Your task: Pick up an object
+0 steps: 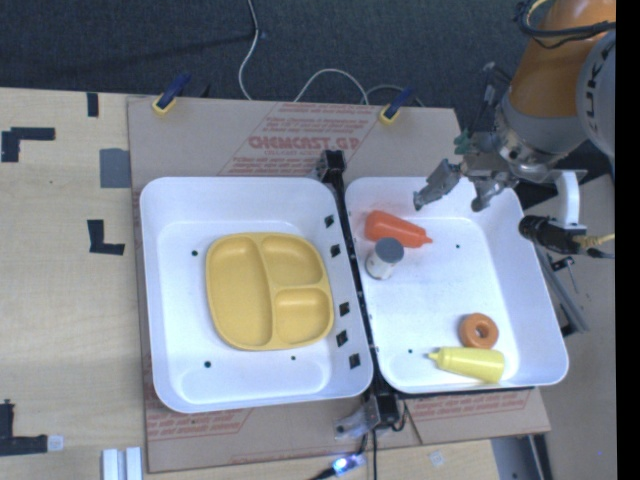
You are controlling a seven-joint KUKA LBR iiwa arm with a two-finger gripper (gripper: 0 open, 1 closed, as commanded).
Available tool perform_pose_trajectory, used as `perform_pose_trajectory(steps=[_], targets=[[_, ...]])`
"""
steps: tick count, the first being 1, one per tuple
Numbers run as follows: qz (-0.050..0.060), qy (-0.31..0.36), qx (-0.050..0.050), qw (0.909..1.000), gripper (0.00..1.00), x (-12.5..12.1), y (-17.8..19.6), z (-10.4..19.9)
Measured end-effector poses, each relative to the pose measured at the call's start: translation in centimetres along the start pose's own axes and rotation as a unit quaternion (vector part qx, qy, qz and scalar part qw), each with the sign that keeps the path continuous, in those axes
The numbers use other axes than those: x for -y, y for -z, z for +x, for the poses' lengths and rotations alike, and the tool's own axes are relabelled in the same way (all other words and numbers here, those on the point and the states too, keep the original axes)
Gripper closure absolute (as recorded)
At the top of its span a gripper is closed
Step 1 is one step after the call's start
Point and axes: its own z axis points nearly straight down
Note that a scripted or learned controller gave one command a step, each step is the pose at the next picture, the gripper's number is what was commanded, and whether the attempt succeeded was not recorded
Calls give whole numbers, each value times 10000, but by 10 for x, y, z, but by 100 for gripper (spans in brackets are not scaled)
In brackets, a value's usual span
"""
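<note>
Orange carrot-shaped toy [396,228] beside a small grey-capped jar [384,258], tool [459,193] above, fingers spread apart, nothing between.

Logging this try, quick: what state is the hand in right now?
Hand: open, holding nothing, above the right bin's far edge.

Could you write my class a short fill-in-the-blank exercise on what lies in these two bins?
1. The yellow divided plate lies in the ____ bin.
2. The carrot is coloured ____.
3. The doughnut lies just above the yellow ____.
4. The gripper hangs over the ____ bin's far edge, fingers spread.

Missing words: left; orange; bottle; right
</note>
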Motion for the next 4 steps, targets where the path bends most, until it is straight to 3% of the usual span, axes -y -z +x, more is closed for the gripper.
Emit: perform_pose_trajectory(steps=[1,2,4], targets=[[-67,16,8,10000,0,-2,8,0],[-36,10,8,10000,0,5,-55,1],[-76,15,6,10000,0,1,-135,1]])
